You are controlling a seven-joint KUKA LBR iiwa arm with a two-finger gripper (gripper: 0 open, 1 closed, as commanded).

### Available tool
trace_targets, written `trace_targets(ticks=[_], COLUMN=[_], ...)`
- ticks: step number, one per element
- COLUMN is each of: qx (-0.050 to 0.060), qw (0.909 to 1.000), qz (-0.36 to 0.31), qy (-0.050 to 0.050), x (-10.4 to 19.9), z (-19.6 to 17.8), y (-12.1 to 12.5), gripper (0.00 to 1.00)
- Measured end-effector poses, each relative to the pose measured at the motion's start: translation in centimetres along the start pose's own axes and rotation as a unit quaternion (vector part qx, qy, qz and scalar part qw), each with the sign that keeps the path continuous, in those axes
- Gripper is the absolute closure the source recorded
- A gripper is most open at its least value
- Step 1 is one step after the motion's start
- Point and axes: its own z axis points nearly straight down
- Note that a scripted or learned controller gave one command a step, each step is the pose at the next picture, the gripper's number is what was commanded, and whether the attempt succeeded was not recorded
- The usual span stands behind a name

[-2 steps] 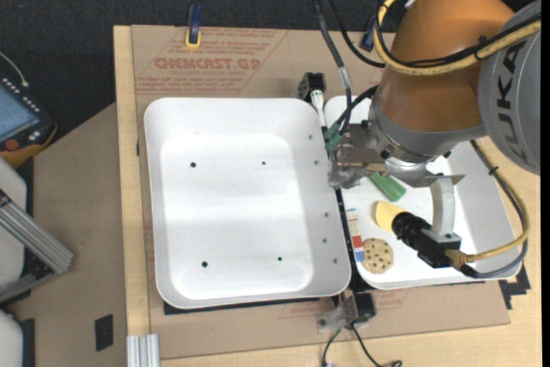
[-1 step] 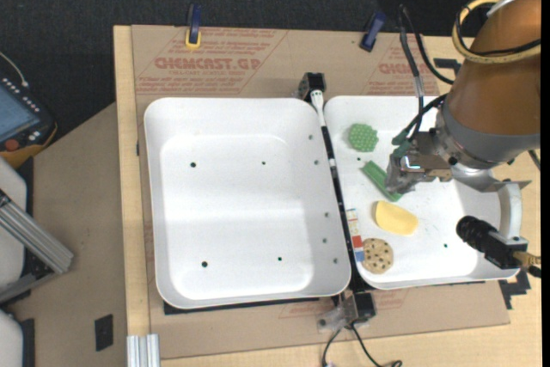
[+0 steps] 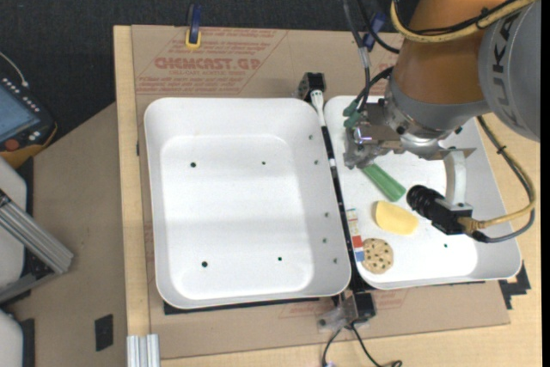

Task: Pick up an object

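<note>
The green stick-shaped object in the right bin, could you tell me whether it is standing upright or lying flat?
Lying flat: the green stick-shaped object rests lengthwise on the right bin's floor, angled diagonally, its upper end under the arm.

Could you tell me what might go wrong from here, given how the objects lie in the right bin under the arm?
1. The green stick, yellow piece and cookie lie close together in the right bin, so a descent on one may nudge another.
2. The gripper hangs near the wall between the bins, so it might clip that edge.
3. The arm's bulk hides part of the bin, so something unseen could be hit.
</note>
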Motion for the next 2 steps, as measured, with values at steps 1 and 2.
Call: trace_targets(ticks=[1, 2], qx=[-0.001, -0.007], qw=[1.0, 1.0], qz=[0.001, 0.0], qy=[0.001, 0.002], x=[-0.2, 3.5], z=[-7.6, -20.7], y=[-4.5, -4.2], gripper=[1.0, 1.0])
